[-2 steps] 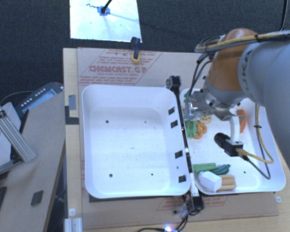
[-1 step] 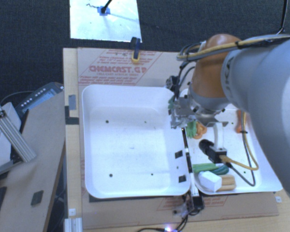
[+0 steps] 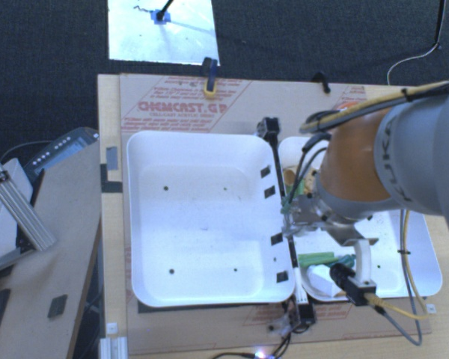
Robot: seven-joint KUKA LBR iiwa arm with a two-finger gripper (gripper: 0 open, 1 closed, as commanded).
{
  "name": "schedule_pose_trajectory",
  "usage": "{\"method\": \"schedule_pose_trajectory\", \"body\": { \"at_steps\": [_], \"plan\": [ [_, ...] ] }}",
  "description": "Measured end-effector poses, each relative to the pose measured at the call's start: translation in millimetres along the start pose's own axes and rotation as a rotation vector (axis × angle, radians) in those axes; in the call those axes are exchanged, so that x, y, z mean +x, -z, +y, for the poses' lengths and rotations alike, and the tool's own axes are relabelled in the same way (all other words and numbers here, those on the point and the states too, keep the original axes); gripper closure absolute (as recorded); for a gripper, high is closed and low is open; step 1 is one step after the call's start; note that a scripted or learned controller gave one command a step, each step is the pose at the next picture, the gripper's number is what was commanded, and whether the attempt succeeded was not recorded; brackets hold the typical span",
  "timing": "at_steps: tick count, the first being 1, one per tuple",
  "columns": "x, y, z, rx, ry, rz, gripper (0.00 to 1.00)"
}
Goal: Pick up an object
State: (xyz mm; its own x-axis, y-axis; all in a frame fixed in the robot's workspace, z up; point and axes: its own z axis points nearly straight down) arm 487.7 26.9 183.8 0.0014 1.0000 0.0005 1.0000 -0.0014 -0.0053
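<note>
**A:** Item for picking?

**B:** Entry 1: green piece (image 3: 314, 259). It is long, narrow and lies flat. Location: right bin (image 3: 426, 275), near-left corner, just beside the wall shared with the left bin (image 3: 202, 200).

**A:** Handling?

**B:** My judgement: light, stiff plastic with a smooth and perhaps slippery skin, not fragile. Take it across the narrow width at mid-length. Its left end sits close to the bin wall, so there is little room there.

**A:** Gripper status?

**B:** The gripper (image 3: 298, 223) is low over the right bin's left edge, just far of the green piece and largely covered by the arm (image 3: 374, 163). I cannot tell whether it is open or closed, and nothing can be seen in its hold.

**A:** Counts?

**B:**
- Bins: two, side by side.
- Arm: one, reaching in from the right.
- Green piece: one.
- Teal bit (image 3: 345, 262): one, at the green piece's right end. Whether it is a separate item or part of the same one is unclear.
- Brownish scrap (image 3: 290, 176): one, at the far-left corner of the right bin, too small to identify.
- Pale rounded shape (image 3: 322, 279): one, near of the green piece, hard to tell from the bin itself.

**A:** Other stock in the right bin?

**B:** The arm covers the middle of it, so that part goes uncounted.
</note>
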Motion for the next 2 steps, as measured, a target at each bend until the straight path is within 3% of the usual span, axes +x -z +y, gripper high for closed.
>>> {"method": "schedule_pose_trajectory", "body": {
  "at_steps": [1,2],
  "plan": [
    [96.9,109.1,19.5,-0.018,0.015,0.005,1.00],
    [90.8,113.8,18.8,-0.008,0.011,0.000,1.00]
  ]
}}
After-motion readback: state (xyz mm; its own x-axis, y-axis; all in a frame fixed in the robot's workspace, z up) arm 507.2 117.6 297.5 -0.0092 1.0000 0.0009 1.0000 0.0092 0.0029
